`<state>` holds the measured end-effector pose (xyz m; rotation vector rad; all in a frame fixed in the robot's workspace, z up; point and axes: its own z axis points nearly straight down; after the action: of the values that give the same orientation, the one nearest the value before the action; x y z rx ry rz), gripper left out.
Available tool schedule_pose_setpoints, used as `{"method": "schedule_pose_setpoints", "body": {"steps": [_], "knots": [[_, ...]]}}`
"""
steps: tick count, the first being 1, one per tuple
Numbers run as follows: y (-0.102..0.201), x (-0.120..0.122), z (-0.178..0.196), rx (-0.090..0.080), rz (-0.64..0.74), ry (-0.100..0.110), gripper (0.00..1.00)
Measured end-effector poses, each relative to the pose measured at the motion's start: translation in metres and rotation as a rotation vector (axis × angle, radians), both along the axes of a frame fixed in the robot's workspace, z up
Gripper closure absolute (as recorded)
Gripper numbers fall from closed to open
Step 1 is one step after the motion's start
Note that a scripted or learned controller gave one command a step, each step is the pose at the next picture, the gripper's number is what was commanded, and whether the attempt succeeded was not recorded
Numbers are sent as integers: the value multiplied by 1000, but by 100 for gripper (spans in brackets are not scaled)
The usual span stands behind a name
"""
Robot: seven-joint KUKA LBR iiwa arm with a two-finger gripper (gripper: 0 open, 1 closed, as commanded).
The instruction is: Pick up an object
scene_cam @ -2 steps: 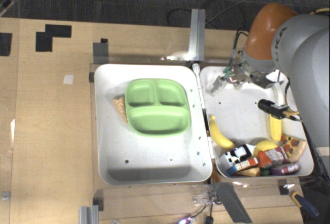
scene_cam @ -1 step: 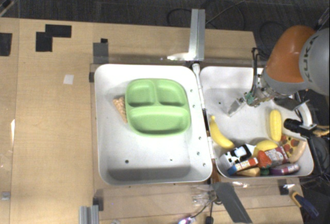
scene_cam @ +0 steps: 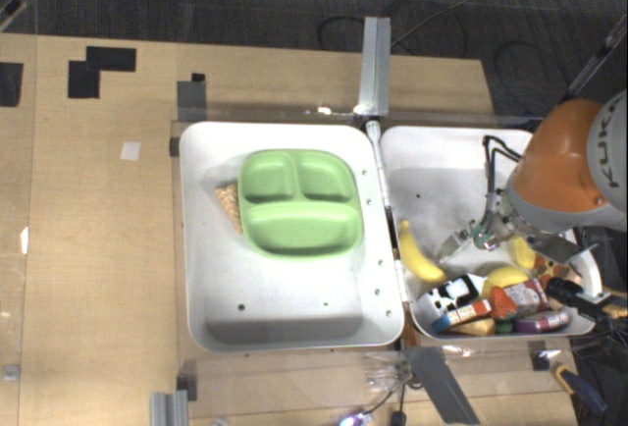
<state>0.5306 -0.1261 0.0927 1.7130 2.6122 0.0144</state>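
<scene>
Camera view: gripper [scene_cam: 478, 236] low in right bin [scene_cam: 432, 154], right of frame centre, finger state impossible to tell. Banana [scene_cam: 419, 258] just lower left of it; cluttered toys [scene_cam: 496, 304] below. Green tray [scene_cam: 298, 201] in left bin [scene_cam: 211, 247].

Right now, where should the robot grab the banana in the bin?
Probably across the banana's thick middle, coming straight down from above. It lies flat on the right bin's floor beside the left wall, apart from the pile, so fingers fit either side of its curve.

Green divided plate [scene_cam: 298, 201] lies in left bin [scene_cam: 201, 247]; bench [scene_cam: 88, 247] beneath.
</scene>
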Motion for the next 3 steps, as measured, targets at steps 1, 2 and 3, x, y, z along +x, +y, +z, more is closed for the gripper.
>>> {"method": "schedule_pose_setpoints", "body": {"steps": [1,2,3], "knots": [[14,-35,1,2,-180,-10,0],[26,0,-1,6,-322,3,0],[30,3,11,12,-317,-2,100]]}}
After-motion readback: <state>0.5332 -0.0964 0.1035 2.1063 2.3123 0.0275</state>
